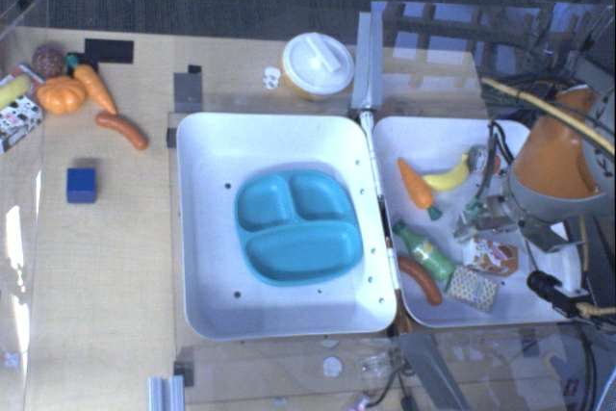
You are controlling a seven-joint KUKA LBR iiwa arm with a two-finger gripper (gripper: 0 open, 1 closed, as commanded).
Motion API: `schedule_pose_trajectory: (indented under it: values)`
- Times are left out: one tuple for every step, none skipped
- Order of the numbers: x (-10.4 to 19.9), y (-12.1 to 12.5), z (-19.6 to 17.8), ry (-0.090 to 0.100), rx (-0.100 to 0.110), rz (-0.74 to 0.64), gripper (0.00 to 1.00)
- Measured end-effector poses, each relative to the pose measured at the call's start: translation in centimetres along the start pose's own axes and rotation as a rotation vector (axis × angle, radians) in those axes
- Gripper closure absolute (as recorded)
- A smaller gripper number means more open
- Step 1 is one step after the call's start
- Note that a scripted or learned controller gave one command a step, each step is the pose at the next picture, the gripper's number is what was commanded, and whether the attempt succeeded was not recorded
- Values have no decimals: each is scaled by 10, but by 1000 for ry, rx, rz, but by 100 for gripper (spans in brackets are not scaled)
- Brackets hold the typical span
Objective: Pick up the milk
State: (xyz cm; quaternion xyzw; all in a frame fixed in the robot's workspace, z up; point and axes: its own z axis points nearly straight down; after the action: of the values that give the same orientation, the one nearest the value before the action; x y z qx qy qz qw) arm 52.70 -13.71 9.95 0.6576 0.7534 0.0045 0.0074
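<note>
The gripper [481, 217] hangs low in the right bin [438, 141], toward the right of the frame, with the orange wrist band [551, 159] above it. Whether its fingers are spread or closed I cannot tell; the metal parts blur together against the white floor of the bin.

The milk carton [492, 257], a small white box with red print, lies just below and to the right of the gripper, apparently on its side and not between the fingers as far as the view shows. It is crowded: a patterned box [474, 288] touches or nearly touches its lower left edge, a green bottle [423, 252] and a sausage [421, 279] lie just to the left, and a banana [449, 174] and a carrot [416, 184] sit above.

The main risk, in my judgement, is a descent slightly off target, closing on the patterned box or the bottle instead of the milk. A flat carton also offers little height, so the fingers may skid over it or nudge it against the bin's right wall. The left bin [202, 207], holding a blue divided plate [298, 224], plays no part here.
</note>
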Motion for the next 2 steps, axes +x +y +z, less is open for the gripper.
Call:
schedule_pose_trajectory:
  values:
    - [0,0,0,0,0,0,0]
    - [-38,-25,10,3,3,-65,0]
